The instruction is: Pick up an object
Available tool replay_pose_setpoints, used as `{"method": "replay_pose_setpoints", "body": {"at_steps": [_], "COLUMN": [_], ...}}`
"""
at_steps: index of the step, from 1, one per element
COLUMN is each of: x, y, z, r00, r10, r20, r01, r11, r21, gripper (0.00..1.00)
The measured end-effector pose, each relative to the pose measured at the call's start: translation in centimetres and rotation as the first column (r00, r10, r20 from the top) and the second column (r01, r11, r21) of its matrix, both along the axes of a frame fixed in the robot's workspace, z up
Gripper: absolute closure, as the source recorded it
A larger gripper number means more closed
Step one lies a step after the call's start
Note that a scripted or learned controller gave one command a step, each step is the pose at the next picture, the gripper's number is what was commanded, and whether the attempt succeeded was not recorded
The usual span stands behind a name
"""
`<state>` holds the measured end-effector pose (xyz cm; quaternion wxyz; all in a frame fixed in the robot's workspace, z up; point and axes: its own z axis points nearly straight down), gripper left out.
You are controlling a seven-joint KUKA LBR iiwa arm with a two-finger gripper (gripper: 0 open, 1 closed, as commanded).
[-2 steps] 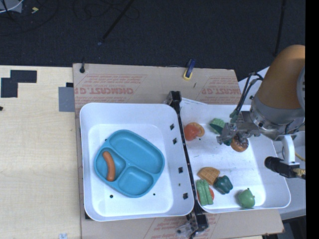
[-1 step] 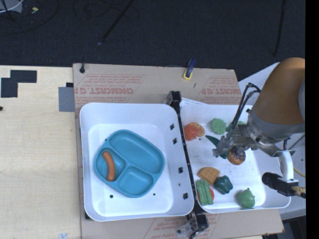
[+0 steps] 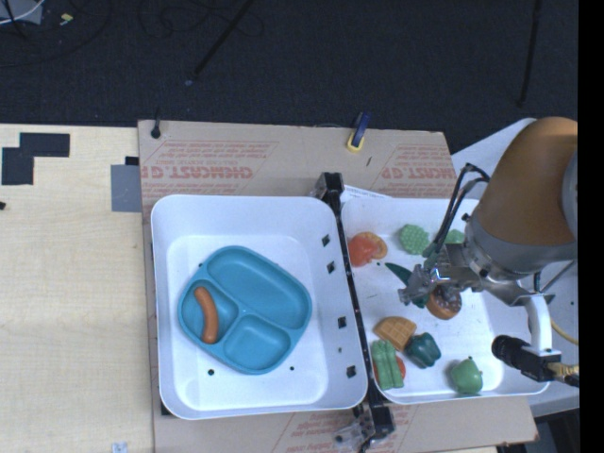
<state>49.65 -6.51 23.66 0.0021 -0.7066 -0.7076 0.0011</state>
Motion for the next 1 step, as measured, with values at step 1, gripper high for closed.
{"method": "replay_pose_setpoints", "body": {"at_steps": [1], "x": [-0.19], "y": [-0.12], "z": [0.01], "r00": [1.0], "r10": [-0.002], "r20": [0.0], "r01": [0.002], "r11": [1.0], "r21": [0.0], "gripper": [1.0]}}
